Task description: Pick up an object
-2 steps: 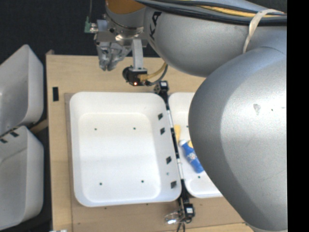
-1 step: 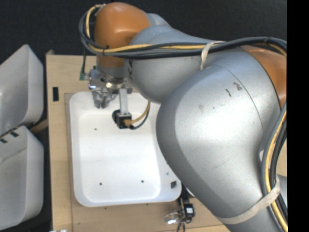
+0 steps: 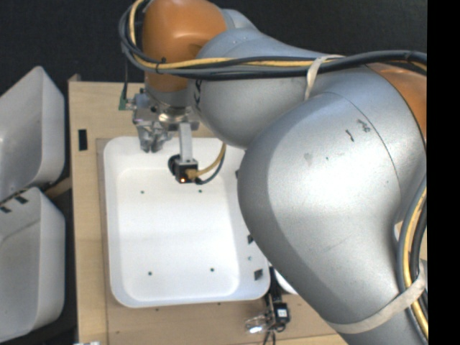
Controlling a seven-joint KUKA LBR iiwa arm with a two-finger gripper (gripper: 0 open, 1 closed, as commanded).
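White plastic bin [image 3: 129, 264] lies under one grey arm [image 3: 323, 192]; whether its gripper [image 3: 167, 144] fingers are apart, I cannot tell.

**Grey arm, orange band, trailing cables**

The arm [image 3: 338, 185] was smooth, rounded grey metal with a glossy orange band [image 3: 180, 34] above the wrist. Black and yellowish cables [image 3: 237, 65] ran along it, bound by a pale strap [image 3: 314, 74]. The gripper [image 3: 167, 146] was bare metal, with a small black part [image 3: 184, 169] glowing orange.
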